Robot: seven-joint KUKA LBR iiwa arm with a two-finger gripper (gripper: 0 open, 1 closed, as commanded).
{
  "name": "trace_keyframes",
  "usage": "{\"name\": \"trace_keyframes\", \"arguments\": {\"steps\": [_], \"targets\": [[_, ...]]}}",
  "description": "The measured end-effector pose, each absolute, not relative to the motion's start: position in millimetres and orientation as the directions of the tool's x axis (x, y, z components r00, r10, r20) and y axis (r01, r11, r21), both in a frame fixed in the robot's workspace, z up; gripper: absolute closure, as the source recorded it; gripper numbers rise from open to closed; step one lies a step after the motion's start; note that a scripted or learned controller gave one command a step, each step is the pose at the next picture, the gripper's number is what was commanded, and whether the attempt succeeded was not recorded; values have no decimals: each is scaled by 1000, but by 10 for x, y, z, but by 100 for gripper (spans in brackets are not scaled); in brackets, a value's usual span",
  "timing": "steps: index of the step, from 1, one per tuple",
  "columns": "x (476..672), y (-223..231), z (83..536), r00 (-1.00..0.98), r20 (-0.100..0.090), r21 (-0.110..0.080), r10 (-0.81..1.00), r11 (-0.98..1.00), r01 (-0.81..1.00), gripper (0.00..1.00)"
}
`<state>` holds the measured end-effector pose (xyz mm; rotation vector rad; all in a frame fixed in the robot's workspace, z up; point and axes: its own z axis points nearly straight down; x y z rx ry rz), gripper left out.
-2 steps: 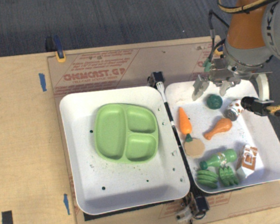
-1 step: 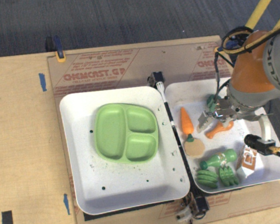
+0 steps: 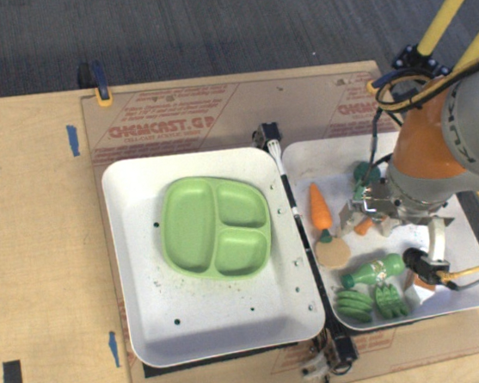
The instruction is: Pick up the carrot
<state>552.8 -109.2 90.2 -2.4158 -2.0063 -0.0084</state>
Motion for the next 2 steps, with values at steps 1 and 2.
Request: {"name": "trace_keyframes", "arguments": {"steps": [1,2], "targets": [[5804,-1078,898,464,4,5,886,-464,886,0],[5661,-989,897,651,9,11,759,-651,759,0]]}}
